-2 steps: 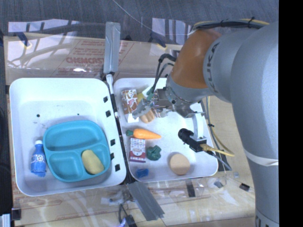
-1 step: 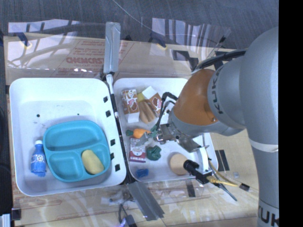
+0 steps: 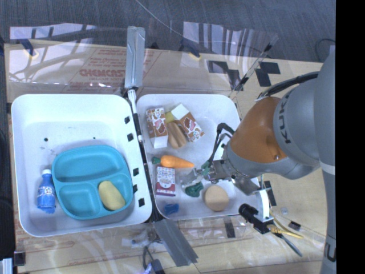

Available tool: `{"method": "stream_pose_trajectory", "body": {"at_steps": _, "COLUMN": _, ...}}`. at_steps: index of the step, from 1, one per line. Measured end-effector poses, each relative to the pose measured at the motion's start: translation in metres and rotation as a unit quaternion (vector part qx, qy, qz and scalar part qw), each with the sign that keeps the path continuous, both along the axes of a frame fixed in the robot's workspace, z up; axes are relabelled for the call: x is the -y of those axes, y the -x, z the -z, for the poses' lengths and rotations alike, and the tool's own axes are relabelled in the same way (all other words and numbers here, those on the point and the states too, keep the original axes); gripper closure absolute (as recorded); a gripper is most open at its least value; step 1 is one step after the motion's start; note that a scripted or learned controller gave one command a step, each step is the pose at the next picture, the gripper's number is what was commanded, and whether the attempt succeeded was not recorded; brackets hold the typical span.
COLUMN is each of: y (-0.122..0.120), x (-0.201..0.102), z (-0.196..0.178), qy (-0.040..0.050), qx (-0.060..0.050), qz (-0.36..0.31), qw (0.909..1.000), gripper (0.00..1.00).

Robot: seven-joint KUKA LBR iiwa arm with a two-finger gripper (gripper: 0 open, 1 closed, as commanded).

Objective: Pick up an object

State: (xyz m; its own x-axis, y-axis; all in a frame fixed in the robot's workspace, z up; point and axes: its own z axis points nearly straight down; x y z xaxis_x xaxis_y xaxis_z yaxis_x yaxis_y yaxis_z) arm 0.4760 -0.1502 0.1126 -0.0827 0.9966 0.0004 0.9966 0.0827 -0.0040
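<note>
- Two white bins sit side by side on a brown bench, and the left bin [image 3: 28,153] and the right bin [image 3: 225,104] touch along a middle wall so things can go from one to the other.
- In the left bin lies a blue tray [image 3: 85,167] with a yellow potato [image 3: 112,194] in one pocket, and a little blue bottle [image 3: 46,192] lies just beside the tray.
- In the right bin there is a jumble to pick from: a carrot [image 3: 177,162], a red box [image 3: 166,181], a tall carton [image 3: 155,127], another carton [image 3: 191,127] and a round tan ball [image 3: 216,198].
- The gripper [image 3: 199,173] hangs low in the right bin, between the carrot and the ball, close to a small green thing [image 3: 194,188].
- I cannot tell if it grips anything; it is too small and dark.
- I think it is low because it is trying to grab something there.
</note>
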Motion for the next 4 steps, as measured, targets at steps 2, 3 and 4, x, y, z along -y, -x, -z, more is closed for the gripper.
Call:
{"method": "stream_pose_trajectory", "body": {"at_steps": 2, "y": -0.002, "x": 0.014, "z": 0.010, "qy": -0.0011, "qx": 0.001, "qz": -0.096, "qw": 0.9954, "gripper": 1.00}}
{"method": "stream_pose_trajectory", "body": {"at_steps": 3, "y": -0.094, "x": -0.011, "z": -0.068, "qy": 0.0000, "qx": 0.005, "qz": -0.101, "qw": 0.9949, "gripper": 1.00}}
{"method": "stream_pose_trajectory", "body": {"at_steps": 4, "y": -0.135, "x": -0.075, "z": -0.079, "qy": -0.0003, "qx": 0.001, "qz": 0.020, "qw": 0.9998, "gripper": 1.00}}
